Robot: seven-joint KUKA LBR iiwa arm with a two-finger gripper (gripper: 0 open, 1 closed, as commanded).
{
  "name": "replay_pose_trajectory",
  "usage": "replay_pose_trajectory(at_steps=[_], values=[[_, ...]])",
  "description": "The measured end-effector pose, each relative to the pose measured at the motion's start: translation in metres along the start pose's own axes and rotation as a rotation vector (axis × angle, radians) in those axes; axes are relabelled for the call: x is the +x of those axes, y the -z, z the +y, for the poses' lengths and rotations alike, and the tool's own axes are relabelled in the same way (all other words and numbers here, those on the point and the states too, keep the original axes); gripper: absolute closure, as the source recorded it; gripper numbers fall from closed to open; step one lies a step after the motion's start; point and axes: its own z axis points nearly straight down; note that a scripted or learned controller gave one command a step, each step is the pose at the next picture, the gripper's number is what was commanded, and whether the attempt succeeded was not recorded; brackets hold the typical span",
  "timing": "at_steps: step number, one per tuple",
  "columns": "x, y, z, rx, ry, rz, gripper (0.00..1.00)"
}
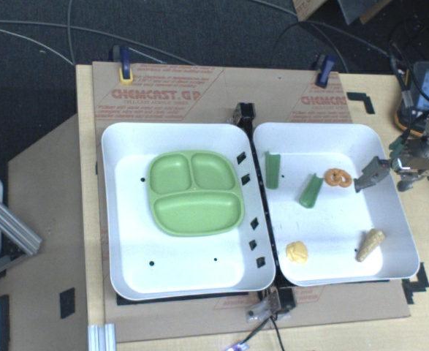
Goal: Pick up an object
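Note:
The right bin (pixel 389 218) holds several small objects. A brown pretzel (pixel 337 177) lies near its middle right. Two green sticks lie further left, one upright by the divider (pixel 272 170) and one slanted (pixel 310 191). A yellow lump (pixel 297 251) sits near the front, and a pale corn-like piece (pixel 370 244) rests at the front right. My gripper (pixel 386 175) hovers over the bin's right rim, just right of the pretzel. It is open, with nothing between its fingers (pixel 370 174).
The left bin (pixel 126 254) carries a green divided plate (pixel 196 193). A black divider (pixel 256 196) runs between the bins. Blue clamps (pixel 126 63) (pixel 324 69) hold the board at the back. Cables and cardboard lie beyond the bench.

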Motion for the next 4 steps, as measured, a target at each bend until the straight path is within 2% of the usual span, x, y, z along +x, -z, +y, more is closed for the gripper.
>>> replay_pose_trajectory(at_steps=[1, 3, 4], values=[[-0.003, -0.044, 0.004, 0.004, -0.001, 0.001, 0.0], [-0.006, -0.166, 0.008, 0.006, 0.0, 0.002, 0.0], [-0.007, -0.152, 0.009, -0.001, -0.001, 0.0, 1.0]])
